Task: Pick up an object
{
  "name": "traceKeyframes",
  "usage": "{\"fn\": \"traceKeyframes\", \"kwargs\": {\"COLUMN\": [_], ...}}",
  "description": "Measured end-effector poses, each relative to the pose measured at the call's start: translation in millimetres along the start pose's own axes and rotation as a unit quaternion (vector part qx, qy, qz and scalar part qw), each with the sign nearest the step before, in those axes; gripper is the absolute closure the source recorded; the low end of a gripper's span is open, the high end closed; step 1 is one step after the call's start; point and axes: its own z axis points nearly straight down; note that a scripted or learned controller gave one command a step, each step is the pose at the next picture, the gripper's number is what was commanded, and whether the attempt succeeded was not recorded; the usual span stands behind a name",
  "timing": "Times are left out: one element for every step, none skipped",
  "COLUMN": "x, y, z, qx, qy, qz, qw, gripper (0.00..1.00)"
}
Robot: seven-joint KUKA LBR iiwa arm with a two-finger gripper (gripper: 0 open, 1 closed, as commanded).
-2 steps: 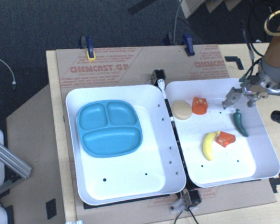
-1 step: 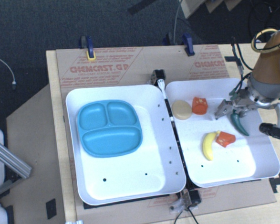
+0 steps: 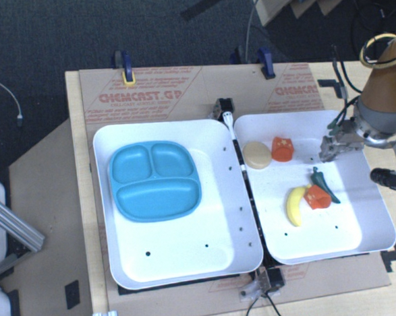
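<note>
A: Red toy vegetable [image 3: 316, 198] with a green stem, lying toward the near right of the right bin [image 3: 355, 227], touching or almost touching the banana [image 3: 295, 206] on its left. Likeliest target?

B: Possibly. Also an orange block [image 3: 282, 149] and a pale round piece [image 3: 256, 154] side by side at the far left of that bin. Hard to name one target yet.

A: Gripper [image 3: 328, 149]?

B: Hanging over the far right part of the right bin, to the right of the orange block and farther back than the red vegetable. Nothing seen in it. Open or closed: cannot tell from this slant.

A: Risks from here?

B: Several, judging by the layout. Coming down where it hangs now: probably bare bin floor, closing on nothing. Going for the red vegetable: could nudge the banana, or catch both and drop one. Rounded shape, likely to squirt out sideways under an off-centre squeeze. Thin green stem a poor place to grip.

A: And the orange block?

B: Close to the pale round piece, so similar crowding. Also near the wall between the bins.

A: Left bin [image 3: 221, 243]?

B: Holding a blue divided plate [image 3: 155, 180], well apart from all this.
</note>
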Motion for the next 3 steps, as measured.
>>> {"fn": "traceKeyframes", "kwargs": {"x": [2,1,-8], "y": [-1,-3,1], "z": [-44,-108,-169], "qx": [-0.002,-0.003,-0.003], "qy": [-0.001,-0.001,-0.001], "qz": [0.000,0.000,0.000], "qw": [1.0000,1.0000,1.0000], "gripper": [1.00,1.00,1.00]}}
